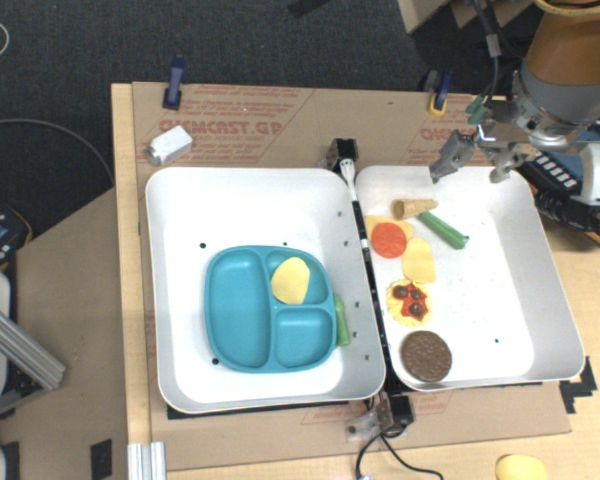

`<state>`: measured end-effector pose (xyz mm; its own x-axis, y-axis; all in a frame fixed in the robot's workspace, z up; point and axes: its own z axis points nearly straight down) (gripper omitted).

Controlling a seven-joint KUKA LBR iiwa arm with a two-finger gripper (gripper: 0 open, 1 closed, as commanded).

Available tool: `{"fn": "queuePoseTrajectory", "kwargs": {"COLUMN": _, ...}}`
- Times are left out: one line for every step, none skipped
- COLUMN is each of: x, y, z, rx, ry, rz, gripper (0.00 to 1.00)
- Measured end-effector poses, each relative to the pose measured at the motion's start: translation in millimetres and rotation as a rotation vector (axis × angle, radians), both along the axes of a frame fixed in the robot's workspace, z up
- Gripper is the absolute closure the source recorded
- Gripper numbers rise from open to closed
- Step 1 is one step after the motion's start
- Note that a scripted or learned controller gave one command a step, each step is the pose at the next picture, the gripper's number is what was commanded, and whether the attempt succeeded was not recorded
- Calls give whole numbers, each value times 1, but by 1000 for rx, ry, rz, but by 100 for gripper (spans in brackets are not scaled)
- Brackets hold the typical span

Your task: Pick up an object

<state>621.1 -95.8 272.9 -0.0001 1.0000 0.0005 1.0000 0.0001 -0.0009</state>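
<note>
Grey two-finger claw [472, 161] hangs spread wide, holding nothing, above the right shallow white bin's [520, 298] far edge. A long green plastic pepper [443, 229] lies in that bin, near the claw.

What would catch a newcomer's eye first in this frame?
Most striking is the blue divided tray in the left bin, with a yellow piece in its upper right compartment. Next comes the column of toy food along the right bin's left side: red disc, green stick, brown round. The gripper hangs with open jaws over that bin's far edge.
</note>
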Motion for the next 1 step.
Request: {"fn": "queuePoseTrajectory", "kwargs": {"x": 1, "y": 0, "z": 11, "rx": -1, "ry": -4, "rz": 1, "gripper": 100}}
